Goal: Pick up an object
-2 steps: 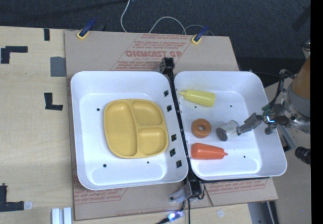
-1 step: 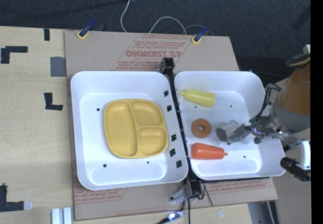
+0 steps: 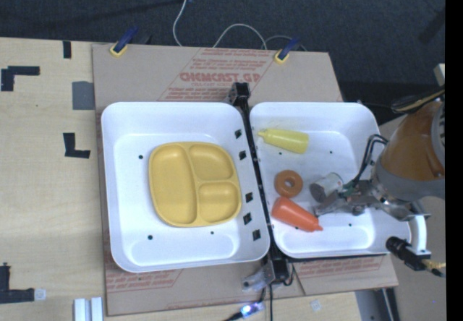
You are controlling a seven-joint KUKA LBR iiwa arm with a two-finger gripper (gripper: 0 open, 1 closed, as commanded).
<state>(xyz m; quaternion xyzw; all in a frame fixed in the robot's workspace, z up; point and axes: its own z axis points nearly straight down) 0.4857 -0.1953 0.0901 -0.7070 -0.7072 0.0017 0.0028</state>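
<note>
Two shallow white plastic bins sit side by side on a flat sheet of printed brown cardboard [image 3: 217,74]. In the left bin [image 3: 119,168] lies a smooth, matte yellow plastic plate with three compartments [image 3: 194,183], rounded at the corners.

Over in the right bin [image 3: 347,113], near the back, a glossy yellow squeeze bottle [image 3: 286,140] is on its side, nozzle toward the divider. Near the middle lies a small brown ring, doughnut-shaped [image 3: 289,183]. Toward the front, an orange cone like a toy carrot [image 3: 295,214] lies with its tip pointing right.

The grey arm with its orange band [image 3: 414,147] reaches in from the right, and the dark metal two-finger gripper [image 3: 334,200] is low in the right bin, just beside a small grey cylinder [image 3: 325,186]. Whether its fingers are apart or together, I cannot tell from this angle.
</note>
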